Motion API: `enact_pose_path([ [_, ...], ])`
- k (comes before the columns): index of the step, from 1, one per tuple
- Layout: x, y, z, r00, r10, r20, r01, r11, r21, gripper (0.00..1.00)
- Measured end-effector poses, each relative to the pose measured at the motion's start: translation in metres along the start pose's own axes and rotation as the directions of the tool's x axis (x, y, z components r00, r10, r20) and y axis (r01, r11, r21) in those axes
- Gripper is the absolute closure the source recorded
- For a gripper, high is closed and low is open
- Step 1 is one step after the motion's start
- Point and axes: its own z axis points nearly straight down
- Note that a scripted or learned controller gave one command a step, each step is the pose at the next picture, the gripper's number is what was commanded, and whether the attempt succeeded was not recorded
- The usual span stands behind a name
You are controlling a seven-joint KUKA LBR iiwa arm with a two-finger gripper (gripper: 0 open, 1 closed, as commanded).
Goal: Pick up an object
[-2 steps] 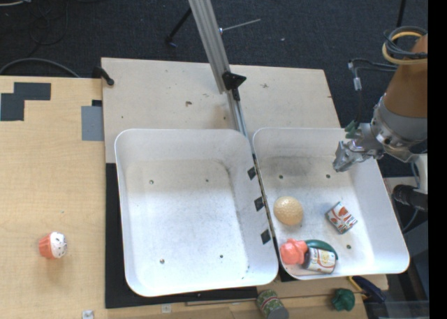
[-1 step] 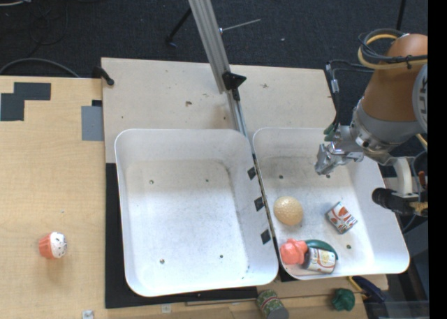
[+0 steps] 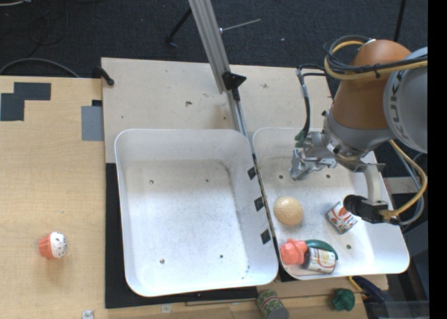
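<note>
Nearest the bottom edge of the frame, two small things lie on the bench outside the bins: a dark cylindrical one and a green lump. Just above them, in the lower part of the right bin, sit a red-capped bottle lying on its side, a small red-and-white can toward the right, and a tan ball near the divider, so I count three things in that bin, one of each. The ball is my likeliest pick: I judge it light and fairly firm, but round and apt to roll, so I would close across its widest middle from straight above. The can looks stiff and light, best taken across its sides; the bottle is smooth and may slip. The left bin takes the middle of the frame. At the lower left, well apart, a small red-and-white toy rests on the bench. My claw hangs over the upper part of the right bin, above the ball and apart from it, and I cannot tell how it is set; nothing visible is held in it.
</note>
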Motion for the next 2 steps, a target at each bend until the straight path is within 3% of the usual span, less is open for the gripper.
enact_pose_path([
  [2, 0.112, 0.003, -0.021, 1.0, 0.0, 0.001, 0.0, 1.0, -0.003, 1.0],
])
